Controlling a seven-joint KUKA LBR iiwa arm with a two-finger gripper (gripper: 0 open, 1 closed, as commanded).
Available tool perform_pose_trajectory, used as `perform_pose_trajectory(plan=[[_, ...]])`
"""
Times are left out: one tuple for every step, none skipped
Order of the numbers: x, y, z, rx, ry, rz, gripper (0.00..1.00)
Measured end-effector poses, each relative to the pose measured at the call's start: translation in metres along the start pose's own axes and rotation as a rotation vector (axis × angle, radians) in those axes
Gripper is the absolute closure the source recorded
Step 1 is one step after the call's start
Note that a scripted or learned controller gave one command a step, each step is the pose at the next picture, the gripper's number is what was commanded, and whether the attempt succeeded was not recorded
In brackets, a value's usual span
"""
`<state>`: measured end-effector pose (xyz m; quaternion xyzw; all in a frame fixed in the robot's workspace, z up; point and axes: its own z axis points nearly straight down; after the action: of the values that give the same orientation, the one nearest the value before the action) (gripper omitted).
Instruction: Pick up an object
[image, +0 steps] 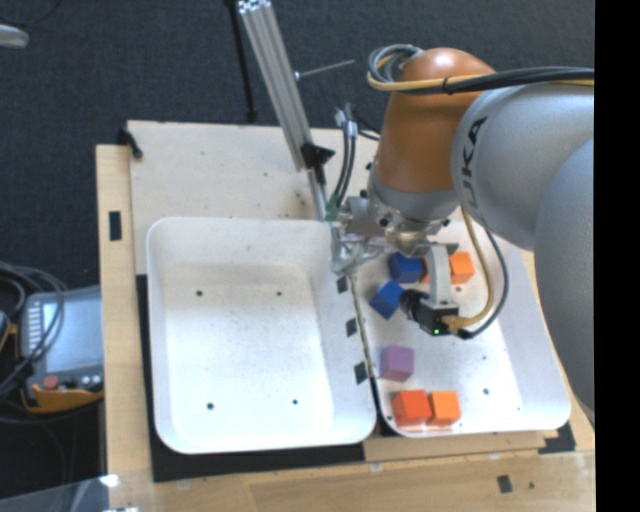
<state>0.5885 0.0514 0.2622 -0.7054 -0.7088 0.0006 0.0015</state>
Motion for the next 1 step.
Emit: perform_pose_trajectory(plan=[[0.0415, -0.0045, 0.0139, 0.002, -0.002, 0.000, 1.00]])
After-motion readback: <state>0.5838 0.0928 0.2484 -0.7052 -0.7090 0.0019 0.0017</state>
